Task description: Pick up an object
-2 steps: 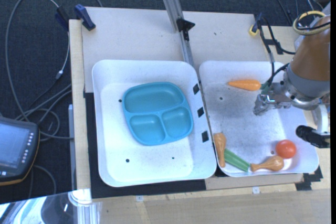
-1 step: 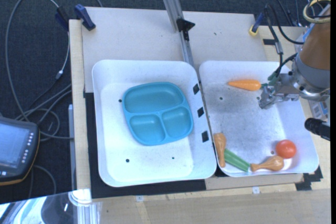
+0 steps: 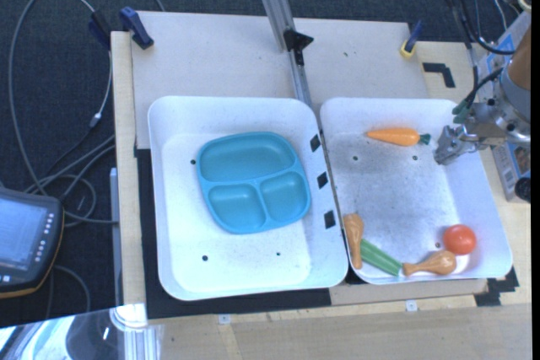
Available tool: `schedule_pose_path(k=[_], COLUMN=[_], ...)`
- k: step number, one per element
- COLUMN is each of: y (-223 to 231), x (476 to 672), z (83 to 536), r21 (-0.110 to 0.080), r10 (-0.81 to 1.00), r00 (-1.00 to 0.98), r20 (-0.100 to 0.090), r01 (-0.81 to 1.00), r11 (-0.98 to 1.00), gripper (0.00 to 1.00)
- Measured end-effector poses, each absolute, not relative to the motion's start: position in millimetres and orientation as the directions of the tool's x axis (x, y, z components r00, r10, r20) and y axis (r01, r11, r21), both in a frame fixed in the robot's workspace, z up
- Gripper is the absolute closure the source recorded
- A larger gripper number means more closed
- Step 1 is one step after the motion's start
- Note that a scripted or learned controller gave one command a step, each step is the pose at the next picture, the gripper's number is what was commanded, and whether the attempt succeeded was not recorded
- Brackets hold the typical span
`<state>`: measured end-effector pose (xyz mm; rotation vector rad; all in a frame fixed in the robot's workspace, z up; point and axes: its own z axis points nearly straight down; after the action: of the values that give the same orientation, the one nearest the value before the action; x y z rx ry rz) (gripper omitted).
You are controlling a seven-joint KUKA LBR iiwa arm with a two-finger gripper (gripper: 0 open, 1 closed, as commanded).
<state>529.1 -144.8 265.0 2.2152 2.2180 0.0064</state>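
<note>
In the camera view, the right bin (image 3: 472, 181) on the table (image 3: 219, 55) holds a toy carrot (image 3: 393, 136) near its far edge, with a tomato (image 3: 460, 239), a drumstick (image 3: 432, 264) and a green piece (image 3: 380, 257) near the front. The carrot is probably light, stiff, slick plastic, best pinched across its thick middle. The end effector (image 3: 449, 146) hovers just right of the carrot's leafy tip, holding nothing; whether it is spread or closed I cannot tell
</note>
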Motion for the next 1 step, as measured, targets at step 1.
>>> schedule_pose_path(k=[1], y=[-101.2], x=[561.0], z=[256.8], r21=[0.004], r10=[1.000], r00=[-0.006], r20=[0.000], r01=[1.000], r11=[0.006], gripper=[1.00])
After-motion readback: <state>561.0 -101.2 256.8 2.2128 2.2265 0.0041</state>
